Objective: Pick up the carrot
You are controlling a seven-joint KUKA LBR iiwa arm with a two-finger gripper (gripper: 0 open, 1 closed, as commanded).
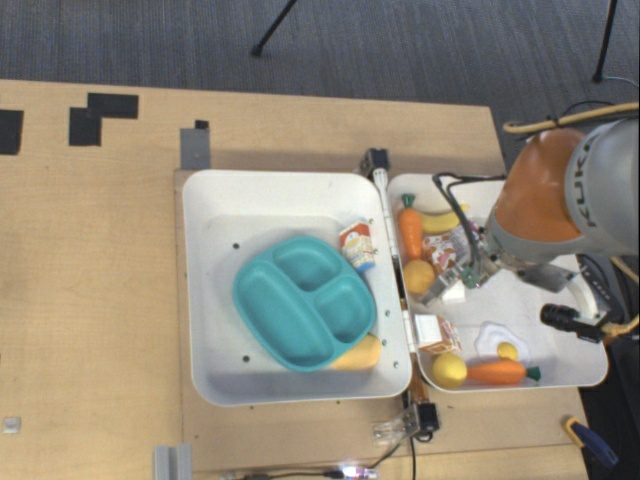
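The hand [462, 268] hangs low over the middle of the right bin [560, 318], amid packets and small items; its fingers are lost in that clutter, so whether it is open or has hold of anything cannot be told. The carrot [410, 232] lies just beside it, toward the bin's left wall near the far corner, long axis running along that wall, leafy end at the far rim. A second carrot-like piece [497, 372] lies along the near rim.

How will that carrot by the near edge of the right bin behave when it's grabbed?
The carrot looks like smooth, rigid plastic, so probably stiff, light and a bit slippery. Its rounded, tapered body, lying flat beside the lemon, may roll or pivot if pushed off-centre.
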